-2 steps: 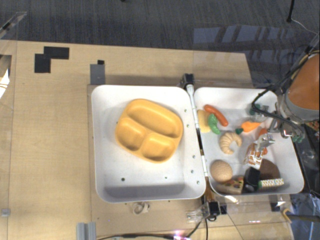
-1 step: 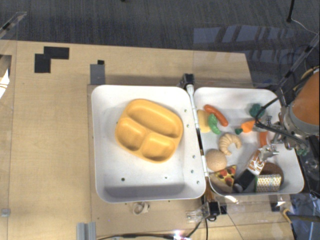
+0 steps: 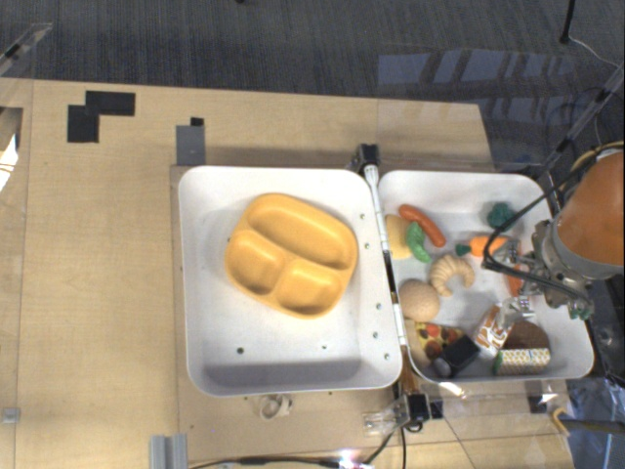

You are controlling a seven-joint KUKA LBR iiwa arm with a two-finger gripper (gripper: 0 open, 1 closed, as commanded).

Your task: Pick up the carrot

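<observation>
The carrot (image 3: 484, 246), short and orange with a green top, lies in the right bin (image 3: 459, 191) near its middle right, partly under the arm's cables. My gripper (image 3: 508, 313) hangs over the bin's lower right, below and slightly right of the carrot and clear of it. Under the gripper is a small red-brown packet (image 3: 491, 333). The grey arm with its orange band (image 3: 598, 213) reaches in from the right.
The right bin also holds a red-orange pepper (image 3: 422, 224), a green vegetable (image 3: 418, 244), a croissant (image 3: 452, 274), a tan round item (image 3: 420, 299), a teal item (image 3: 501, 213) and dark items (image 3: 454, 357) in front. A yellow divided plate (image 3: 291, 252) sits in the left bin (image 3: 205, 340).
</observation>
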